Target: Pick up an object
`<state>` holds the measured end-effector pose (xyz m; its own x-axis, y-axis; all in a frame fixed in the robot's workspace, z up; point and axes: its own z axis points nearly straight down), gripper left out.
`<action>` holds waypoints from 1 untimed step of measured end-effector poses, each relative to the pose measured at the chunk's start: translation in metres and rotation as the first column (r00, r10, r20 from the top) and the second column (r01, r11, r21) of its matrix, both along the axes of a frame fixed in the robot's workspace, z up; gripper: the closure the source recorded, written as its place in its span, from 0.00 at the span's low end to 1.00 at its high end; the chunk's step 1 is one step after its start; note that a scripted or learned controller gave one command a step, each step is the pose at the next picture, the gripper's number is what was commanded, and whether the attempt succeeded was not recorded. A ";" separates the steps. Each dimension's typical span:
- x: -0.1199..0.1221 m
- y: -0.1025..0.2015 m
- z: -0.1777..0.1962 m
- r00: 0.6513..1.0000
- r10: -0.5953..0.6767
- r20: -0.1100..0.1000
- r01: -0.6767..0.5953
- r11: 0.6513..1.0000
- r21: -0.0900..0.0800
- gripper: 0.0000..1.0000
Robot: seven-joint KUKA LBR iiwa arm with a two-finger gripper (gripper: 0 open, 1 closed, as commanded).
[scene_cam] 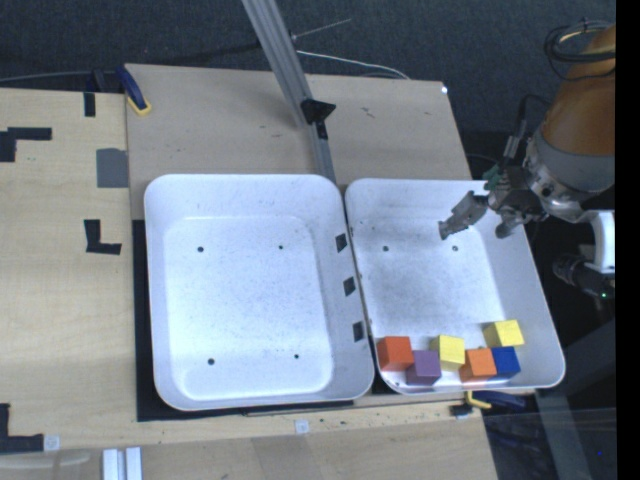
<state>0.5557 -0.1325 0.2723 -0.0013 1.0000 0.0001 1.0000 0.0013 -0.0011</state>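
Blocks (bin's near edge), hand well apart

Two bins side by side on the bench: left bin, right bin, rims touching. Along the near edge of the right bin, a cluster of blocks, some touching, the leftmost in the near left corner. Above the far right part of that bin, the gripper, well apart from the blocks. Beyond both bins, a slanted pole.
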 end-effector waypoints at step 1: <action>0.005 -0.002 -0.048 1.000 -0.001 -0.005 0.001 1.000 0.000 0.00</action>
